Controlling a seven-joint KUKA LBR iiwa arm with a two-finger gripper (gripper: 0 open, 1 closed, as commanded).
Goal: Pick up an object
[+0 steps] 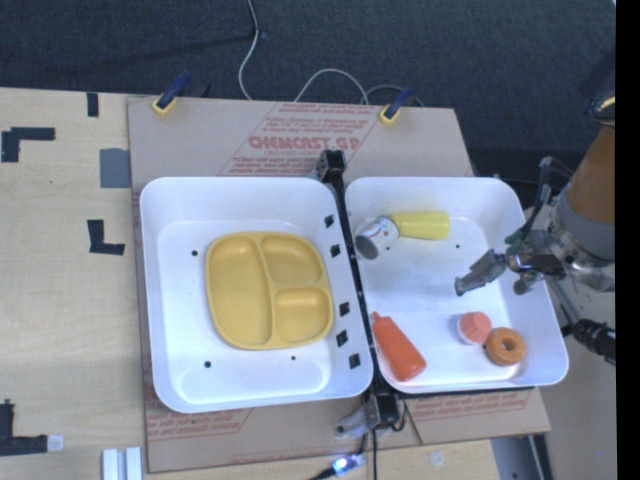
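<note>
Camera view from above. We see the gripper (497,273) poised over the right bin (430,298), reaching in from the right; its two dark fingers stand apart, one pointing left toward the bin's middle, the other nearer the wrist, and nothing lies between them. The nearest candidates for the pick lie just below it toward the bin's near edge: a small pink piece (473,326) and, touching or just beside it on the right, a brown doughnut (505,346). We judge the pink piece the closer target; being roundish, it has no marked long axis. An orange bottle (398,347) lies at the bin's near left corner, its long axis slanting toward the near edge. A yellow cylinder with a silver cap (405,229) lies toward the far side, long axis left to right. The doughnut could crowd a finger. The left bin (170,268) holds a yellow divided tray (268,290), well apart.
</note>
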